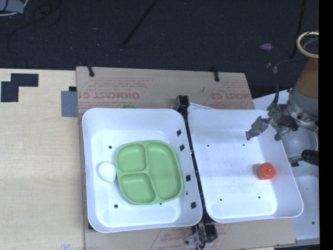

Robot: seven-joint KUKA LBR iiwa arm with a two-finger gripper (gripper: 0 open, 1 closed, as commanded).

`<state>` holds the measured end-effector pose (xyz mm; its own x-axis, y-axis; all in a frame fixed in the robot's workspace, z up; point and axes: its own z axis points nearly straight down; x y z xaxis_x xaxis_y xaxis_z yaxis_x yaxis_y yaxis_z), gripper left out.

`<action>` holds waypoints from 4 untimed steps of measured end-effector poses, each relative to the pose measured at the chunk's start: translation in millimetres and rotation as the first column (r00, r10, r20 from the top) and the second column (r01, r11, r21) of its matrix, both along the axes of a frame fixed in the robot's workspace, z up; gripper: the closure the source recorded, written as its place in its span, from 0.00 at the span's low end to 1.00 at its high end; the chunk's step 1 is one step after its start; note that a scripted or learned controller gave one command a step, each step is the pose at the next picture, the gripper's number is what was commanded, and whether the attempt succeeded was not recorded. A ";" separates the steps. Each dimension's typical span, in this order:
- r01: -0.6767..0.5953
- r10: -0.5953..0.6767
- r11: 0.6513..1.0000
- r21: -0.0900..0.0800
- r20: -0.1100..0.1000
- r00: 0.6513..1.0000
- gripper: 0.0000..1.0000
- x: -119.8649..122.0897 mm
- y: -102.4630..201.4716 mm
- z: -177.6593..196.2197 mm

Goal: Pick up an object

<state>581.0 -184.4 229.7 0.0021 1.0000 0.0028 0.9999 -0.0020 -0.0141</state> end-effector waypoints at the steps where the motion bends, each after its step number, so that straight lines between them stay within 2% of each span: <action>1: -0.002 0.002 1.000 -0.003 0.013 1.000 0.00 2.6 0.0 7.3; 2: -0.002 0.002 1.000 -0.001 0.007 1.000 0.00 7.2 -1.3 -55.2; 3: -0.002 0.002 1.000 0.000 0.007 1.000 0.00 -1.9 -1.2 -115.1; 4: -0.001 0.001 1.000 -0.001 0.009 1.000 0.00 -2.4 0.0 -143.8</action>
